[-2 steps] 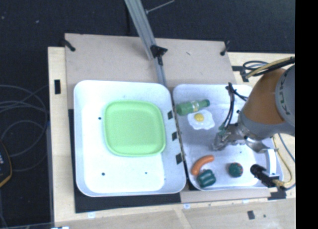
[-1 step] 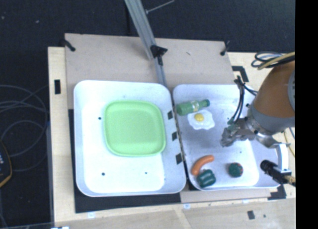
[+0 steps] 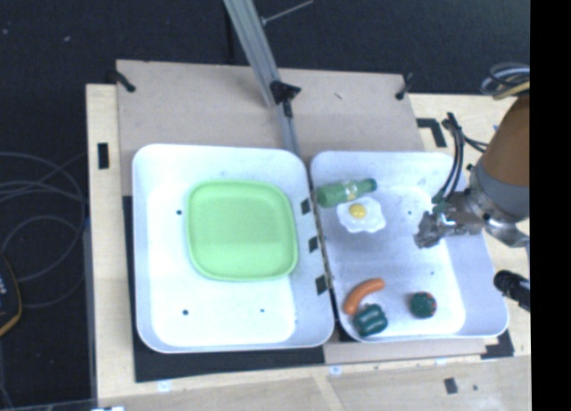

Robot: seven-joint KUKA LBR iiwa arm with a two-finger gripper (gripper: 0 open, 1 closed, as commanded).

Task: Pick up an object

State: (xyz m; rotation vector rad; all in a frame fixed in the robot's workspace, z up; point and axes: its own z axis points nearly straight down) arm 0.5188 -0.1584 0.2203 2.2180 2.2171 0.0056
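The right bin [image 3: 464, 311] holds a green bottle [image 3: 345, 191] at its upper left, a fried egg [image 3: 359, 215] just below it, an orange sausage [image 3: 364, 293], a green pepper [image 3: 370, 319] and a dark green round fruit [image 3: 423, 305] near the front. My gripper [image 3: 429, 230] hangs over the right part of this bin, to the right of the egg and above the round fruit. Nothing shows between its fingers. Its fingers are small and dark against the bin floor.
The left bin [image 3: 156, 222] carries a light green square plate [image 3: 241, 229]. A grey metal pole [image 3: 254, 35] slants from the top down to the divide between the bins. Cables run along the arm at the right edge.
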